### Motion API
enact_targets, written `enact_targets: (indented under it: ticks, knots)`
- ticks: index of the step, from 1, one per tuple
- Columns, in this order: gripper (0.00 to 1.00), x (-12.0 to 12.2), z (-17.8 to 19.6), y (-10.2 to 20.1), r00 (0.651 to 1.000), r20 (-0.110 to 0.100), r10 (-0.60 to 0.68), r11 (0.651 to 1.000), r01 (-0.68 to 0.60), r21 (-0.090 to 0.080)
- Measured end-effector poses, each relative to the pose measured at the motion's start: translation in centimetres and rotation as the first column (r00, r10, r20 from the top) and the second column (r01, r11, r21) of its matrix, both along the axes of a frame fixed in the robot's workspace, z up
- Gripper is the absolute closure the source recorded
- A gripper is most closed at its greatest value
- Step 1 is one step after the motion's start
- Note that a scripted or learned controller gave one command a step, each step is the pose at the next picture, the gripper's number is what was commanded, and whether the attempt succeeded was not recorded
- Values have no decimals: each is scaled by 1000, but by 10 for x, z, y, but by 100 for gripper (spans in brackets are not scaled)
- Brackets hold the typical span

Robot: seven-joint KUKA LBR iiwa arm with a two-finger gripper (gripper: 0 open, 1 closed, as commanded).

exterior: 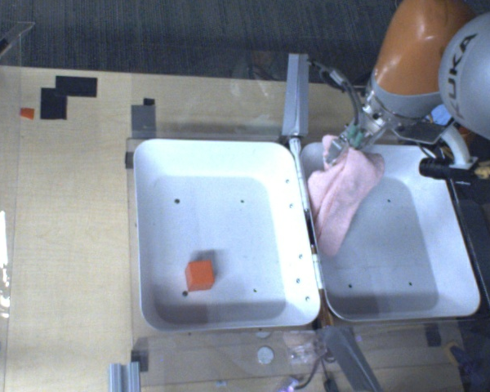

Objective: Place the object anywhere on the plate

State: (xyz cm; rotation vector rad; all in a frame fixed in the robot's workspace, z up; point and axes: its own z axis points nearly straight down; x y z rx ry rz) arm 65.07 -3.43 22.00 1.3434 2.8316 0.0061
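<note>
A pink cloth (343, 190) hangs in the left part of the right bin (416, 251). Its top corner is pinched between the fingers of my gripper (348, 140), which is shut on it. The cloth's lower end drapes against the wall between the two bins. The grey arm with its orange band (412, 43) reaches in from the upper right. An orange cube (200, 275) lies on the floor of the left bin (229, 186), near its front left.
A metal post (294, 96) stands behind the join of the two bins, close to the left of the gripper. Black markers (65, 95) and a small orange tag (26, 113) lie on the wooden bench at far left.
</note>
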Motion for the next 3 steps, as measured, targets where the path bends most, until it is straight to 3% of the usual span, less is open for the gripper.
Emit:
enact_targets:
  ticks: [1, 2, 3]
  knots:
    - [100, -28, -3, 43, 920, 0, 391, 920, -391, -3]
    - [100, -42, -2, 99, 696, 1, 718, 696, -718, -5]
    - [100, -69, -3, 153, 628, -1, 779, 628, -779, -4]
